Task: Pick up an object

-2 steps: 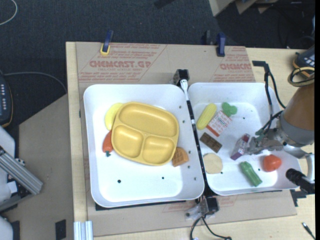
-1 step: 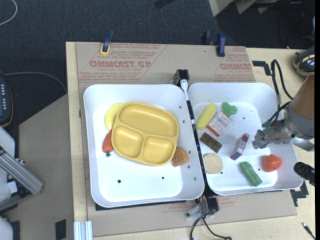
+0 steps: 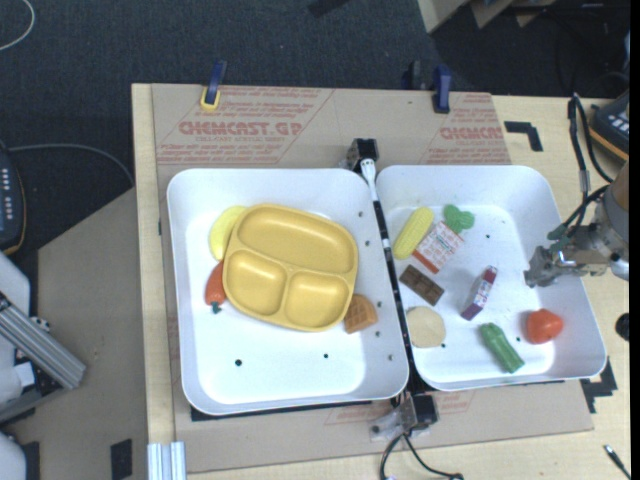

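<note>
I saw the gripper point(image 3: 545, 266) over the right bin's point(image 3: 520, 190) right edge, nothing in it; couldn't tell its finger state. Nearest pick was the tomato point(image 3: 542, 325), just below it, beside the green cucumber point(image 3: 500, 347).

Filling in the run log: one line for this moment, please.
gripper: at right bin's right rim | holding: nothing seen | nearest: red tomato | yellow tray: left bin

Yellow divided tray point(image 3: 290, 280) in white left bin point(image 3: 200, 268); red tomato point(image 3: 543, 325), green cucumber point(image 3: 500, 348), yellow corn point(image 3: 414, 230) in white right bin point(image 3: 520, 193).
</note>
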`<action>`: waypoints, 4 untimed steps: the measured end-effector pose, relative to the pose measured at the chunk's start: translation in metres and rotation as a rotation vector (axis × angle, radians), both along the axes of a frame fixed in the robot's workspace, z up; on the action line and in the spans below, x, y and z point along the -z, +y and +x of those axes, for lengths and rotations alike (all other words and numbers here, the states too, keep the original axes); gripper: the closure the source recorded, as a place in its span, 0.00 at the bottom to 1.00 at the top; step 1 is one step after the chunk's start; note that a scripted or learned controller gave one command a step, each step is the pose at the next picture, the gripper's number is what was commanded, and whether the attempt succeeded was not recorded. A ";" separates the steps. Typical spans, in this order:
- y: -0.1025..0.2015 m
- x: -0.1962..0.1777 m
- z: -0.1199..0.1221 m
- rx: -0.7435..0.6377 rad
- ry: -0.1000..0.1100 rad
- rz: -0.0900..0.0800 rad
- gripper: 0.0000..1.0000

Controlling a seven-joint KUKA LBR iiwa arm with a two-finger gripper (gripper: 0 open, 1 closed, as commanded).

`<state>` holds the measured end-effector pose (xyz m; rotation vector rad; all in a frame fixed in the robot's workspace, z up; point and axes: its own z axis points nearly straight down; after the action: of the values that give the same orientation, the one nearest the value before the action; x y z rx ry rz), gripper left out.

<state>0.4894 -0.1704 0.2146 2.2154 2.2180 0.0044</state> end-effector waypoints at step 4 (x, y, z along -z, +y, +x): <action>0.153 -0.003 0.040 -0.005 0.008 0.005 1.00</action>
<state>0.5289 -0.0170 0.2179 2.2166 2.2292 0.0008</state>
